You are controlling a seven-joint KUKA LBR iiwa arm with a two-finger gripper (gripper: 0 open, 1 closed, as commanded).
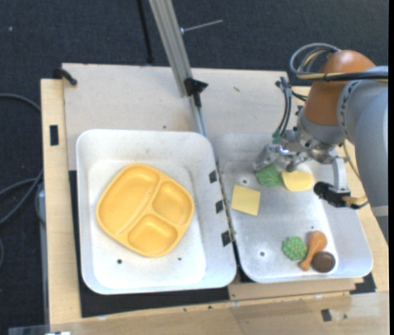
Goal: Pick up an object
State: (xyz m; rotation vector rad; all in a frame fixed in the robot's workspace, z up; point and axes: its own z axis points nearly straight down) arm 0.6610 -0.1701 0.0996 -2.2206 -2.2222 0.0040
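A yellow tray (145,209) sits in a white bin (92,152); the arm (337,96) is grey and orange.

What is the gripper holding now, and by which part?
Cannot tell: the gripper sits over the green piece and pale yellow piece, its hold hidden.

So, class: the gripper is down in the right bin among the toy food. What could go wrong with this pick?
The gripper sits by a green piece touching a pale yellow piece; closing may nudge one or catch both. It also works near the right bin back wall, so it could scrape that.
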